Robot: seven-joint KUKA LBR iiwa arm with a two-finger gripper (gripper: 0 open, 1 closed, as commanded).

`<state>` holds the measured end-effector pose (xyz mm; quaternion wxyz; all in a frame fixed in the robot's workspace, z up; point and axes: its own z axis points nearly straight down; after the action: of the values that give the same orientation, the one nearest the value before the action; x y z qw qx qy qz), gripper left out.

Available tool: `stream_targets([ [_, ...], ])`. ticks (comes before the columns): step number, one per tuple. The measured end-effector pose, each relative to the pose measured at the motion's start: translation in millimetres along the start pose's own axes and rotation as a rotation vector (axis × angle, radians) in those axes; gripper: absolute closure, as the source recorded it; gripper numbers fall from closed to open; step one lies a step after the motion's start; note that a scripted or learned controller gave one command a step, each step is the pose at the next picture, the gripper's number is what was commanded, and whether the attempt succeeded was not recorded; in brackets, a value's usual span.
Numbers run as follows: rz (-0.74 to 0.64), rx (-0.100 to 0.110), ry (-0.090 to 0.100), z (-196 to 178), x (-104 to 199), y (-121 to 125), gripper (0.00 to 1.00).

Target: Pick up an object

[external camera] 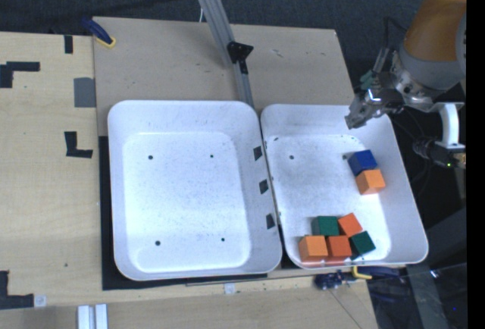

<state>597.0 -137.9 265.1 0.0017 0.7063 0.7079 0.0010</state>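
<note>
Blue and orange first: a small blue cube (363, 161) sits in the right-hand shallow white bin (303, 130), near its right wall, with a small orange cube (370, 181) touching it just below. Down by the bin's near edge there's a tight cluster of more blocks: a dark green cube (326, 226), an orange one (349, 224) beside it, then a front row of an orange cube (312, 247), another orange cube (338, 246) and a dark green block (362, 243), all bunched up against each other.

The gripper (359, 117) hangs over the far right corner of that bin, above and apart from the blue cube, nothing between its fingers as far as I can see. Open or closed, honestly can't tell from this angle. The grey arm with its orange band (436, 17) comes in from the right.

The left white bin (121, 168) sits right alongside, the two rims touching. Both rest on the light wooden table (151, 62), and a grey metal bar (214, 5) runs diagonally across the table to the gap between the bins.
</note>
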Motion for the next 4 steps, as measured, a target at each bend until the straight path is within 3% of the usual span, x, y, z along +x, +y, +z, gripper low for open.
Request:
stream_targets([
  [4,-0.003,0.007,0.001,3.3,183.1,-59.6,1.0],
])
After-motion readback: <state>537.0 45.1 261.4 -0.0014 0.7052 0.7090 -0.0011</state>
